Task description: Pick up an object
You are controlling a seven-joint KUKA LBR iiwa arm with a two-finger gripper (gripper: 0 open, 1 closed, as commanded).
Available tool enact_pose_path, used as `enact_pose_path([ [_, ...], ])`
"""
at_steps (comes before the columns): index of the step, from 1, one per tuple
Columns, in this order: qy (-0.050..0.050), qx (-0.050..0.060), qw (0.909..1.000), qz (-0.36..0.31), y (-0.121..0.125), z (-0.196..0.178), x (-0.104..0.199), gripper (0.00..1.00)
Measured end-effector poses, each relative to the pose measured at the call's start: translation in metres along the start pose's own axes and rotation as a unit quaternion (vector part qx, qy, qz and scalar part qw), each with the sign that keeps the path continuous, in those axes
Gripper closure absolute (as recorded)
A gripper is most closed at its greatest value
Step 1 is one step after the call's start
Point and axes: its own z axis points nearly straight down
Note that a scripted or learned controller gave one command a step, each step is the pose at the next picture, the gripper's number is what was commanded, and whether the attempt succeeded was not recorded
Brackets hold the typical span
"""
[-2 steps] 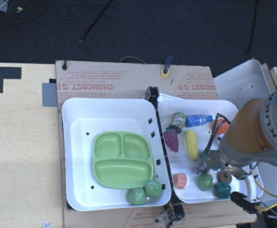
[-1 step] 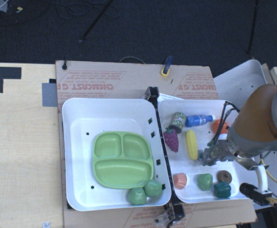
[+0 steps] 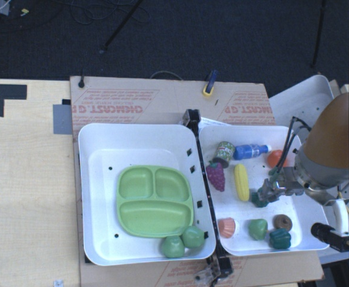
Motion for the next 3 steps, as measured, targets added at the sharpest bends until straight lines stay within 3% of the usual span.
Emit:
enact_pose_path([
  [1, 0.0, 0.0, 1.0, 0.0, 0.001, -0.028, -0.001, 1.0],
  [2, 0.001, 0.001, 1.0, -0.002, 0.026, -0.032, 0.054, 1.0],
  [3, 0.001, 0.003, 1.0, -0.002, 0.035, -0.02, 0.103, 1.0],
])
